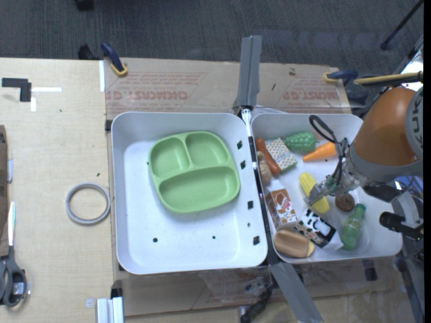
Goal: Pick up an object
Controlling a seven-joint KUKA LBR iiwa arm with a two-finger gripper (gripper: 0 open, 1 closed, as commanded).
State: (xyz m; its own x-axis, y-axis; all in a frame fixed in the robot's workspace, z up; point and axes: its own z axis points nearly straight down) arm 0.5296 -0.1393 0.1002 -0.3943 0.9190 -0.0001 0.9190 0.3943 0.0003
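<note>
The right bin (377, 247) holds several toy foods: a green pickle (300, 140), an orange carrot (320, 152), a patterned box (279, 155), a yellow corn cob (307, 182), a red carton (283, 207), a bread roll (293, 243), a black-and-white piece (316, 227), a green bottle (351, 226) and a small brown round piece (345, 202). My gripper (322, 194) is down inside this bin, just right of the corn cob and over a yellow piece. The wrist and the orange band (390, 130) hide much of the bin's right side.
A green divided plate (195, 170) lies in the left bin (135, 241). On the bench to the left are a grey tape ring (87, 202) and scissors (12, 278). Cardboard (175, 89) with blue clamps lies behind the bins.
</note>
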